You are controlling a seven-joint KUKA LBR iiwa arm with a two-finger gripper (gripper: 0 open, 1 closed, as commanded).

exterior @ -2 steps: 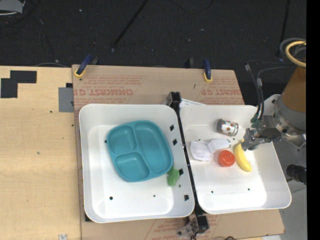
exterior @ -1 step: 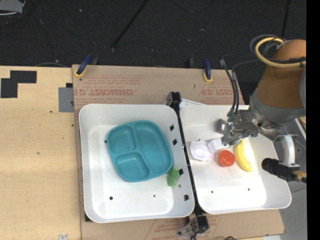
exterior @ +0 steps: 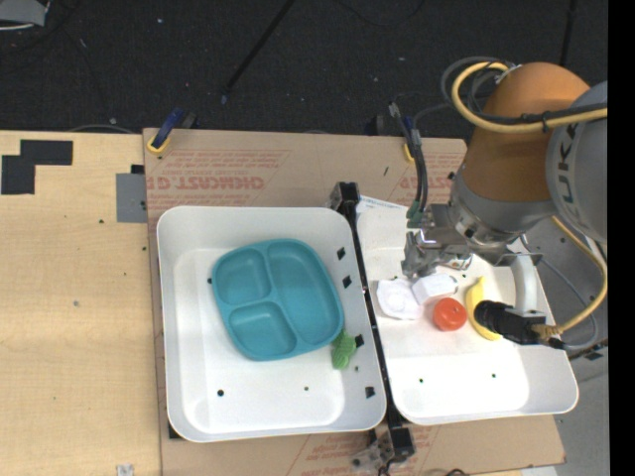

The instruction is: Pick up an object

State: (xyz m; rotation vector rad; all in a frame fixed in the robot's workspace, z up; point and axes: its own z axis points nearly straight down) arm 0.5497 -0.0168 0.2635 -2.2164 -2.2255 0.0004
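A: Looking at the right bin (exterior: 496,390), you see the tool (exterior: 429,258) low over the white things (exterior: 402,300), next to the orange ball (exterior: 448,313) and banana (exterior: 483,320). Nothing is picked up yet.

B: Open or closed?

A: You cannot tell.

B: Any words?

A: Red upside-down letters on the cardboard (exterior: 228,181), top middle. Too hard to read.

the cardboard sheet (exterior: 248,172) under the bins bears mirrored red lettering, not clearly readable.
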